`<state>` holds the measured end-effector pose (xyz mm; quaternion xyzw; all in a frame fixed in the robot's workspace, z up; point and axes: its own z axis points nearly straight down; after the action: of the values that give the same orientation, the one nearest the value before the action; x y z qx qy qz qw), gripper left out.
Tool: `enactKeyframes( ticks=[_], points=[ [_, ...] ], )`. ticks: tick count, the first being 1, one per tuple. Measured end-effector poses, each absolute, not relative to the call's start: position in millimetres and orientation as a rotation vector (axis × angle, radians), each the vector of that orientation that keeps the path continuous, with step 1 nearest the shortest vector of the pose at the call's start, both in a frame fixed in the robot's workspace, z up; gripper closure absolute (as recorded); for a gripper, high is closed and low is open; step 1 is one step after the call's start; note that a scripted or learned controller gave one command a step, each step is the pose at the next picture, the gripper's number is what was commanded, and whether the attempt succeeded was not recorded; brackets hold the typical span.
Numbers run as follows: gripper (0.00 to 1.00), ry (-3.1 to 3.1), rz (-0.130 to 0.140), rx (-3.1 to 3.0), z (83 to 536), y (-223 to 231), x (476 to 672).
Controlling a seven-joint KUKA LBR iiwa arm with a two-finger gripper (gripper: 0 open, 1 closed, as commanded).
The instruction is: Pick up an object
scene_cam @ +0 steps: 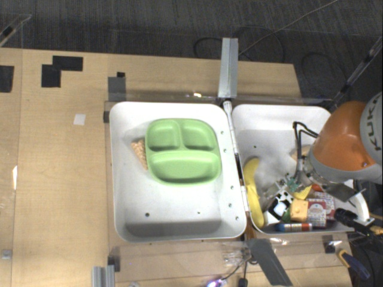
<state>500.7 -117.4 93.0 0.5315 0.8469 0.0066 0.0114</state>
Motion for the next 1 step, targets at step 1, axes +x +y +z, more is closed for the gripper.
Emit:
enactKeyframes(
  ticks=[1],
  points=[
    [0.0,2.295,0.016,2.128,91.6,-112.0,523.3]
  ],
)
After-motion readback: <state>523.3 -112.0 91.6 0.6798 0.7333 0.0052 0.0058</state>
